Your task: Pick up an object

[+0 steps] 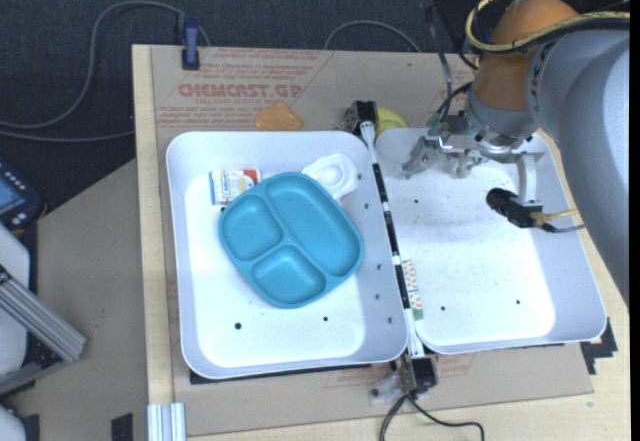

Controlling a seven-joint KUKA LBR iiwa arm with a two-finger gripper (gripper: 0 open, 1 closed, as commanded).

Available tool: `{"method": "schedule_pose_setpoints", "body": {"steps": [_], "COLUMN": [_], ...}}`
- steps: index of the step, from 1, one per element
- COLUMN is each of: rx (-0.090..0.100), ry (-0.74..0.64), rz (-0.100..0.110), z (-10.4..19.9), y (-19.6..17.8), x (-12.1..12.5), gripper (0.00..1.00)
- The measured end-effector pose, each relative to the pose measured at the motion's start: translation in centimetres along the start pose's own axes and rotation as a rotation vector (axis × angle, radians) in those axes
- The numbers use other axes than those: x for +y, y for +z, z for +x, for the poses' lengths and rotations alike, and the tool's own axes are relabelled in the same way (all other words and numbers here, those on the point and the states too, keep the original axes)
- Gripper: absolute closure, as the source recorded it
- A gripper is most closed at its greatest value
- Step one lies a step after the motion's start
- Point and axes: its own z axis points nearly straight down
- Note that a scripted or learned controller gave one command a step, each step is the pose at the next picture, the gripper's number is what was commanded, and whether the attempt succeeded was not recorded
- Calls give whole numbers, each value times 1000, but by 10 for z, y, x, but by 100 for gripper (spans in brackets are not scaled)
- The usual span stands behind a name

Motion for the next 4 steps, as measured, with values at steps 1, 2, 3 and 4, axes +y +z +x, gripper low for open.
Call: {"method": "schedule_pose_setpoints", "body": {"steps": [1, 2, 3, 4], "rx": [-1, -2, -2, 0], "ry": [1, 5, 3, 0], "rz": [0, -3, -3, 0], "z": [12, -18, -22, 5], "y": [0, 0, 0, 0], "x": [0, 0, 0, 0], "gripper": [0, 0, 0, 0]}}
